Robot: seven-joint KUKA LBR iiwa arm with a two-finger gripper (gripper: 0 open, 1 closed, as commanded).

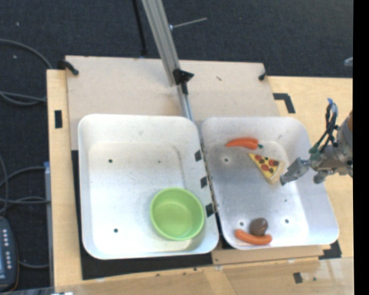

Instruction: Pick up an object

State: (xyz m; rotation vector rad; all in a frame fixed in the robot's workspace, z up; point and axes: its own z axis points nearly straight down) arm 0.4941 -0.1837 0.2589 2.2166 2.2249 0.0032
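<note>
The right bin (307,217) holds a toy pizza slice (265,165) near its upper middle. A red-orange sausage-shaped piece (243,143) lies just above the slice. At the bin's front lie a small brown lump (258,226) and, touching it, another orange sausage shape (254,238). My gripper (305,174) reaches in from the right edge, just right of the pizza slice. Its fingers stand open with nothing between them; the left fingertip (290,174) is close to the slice's right edge.
A green bowl (177,212) stands in the left bin (111,165), at its front right corner. A slanted metal rail (163,35) runs from the top down to the divide between the bins. Cables lie on the dark floor at the left.
</note>
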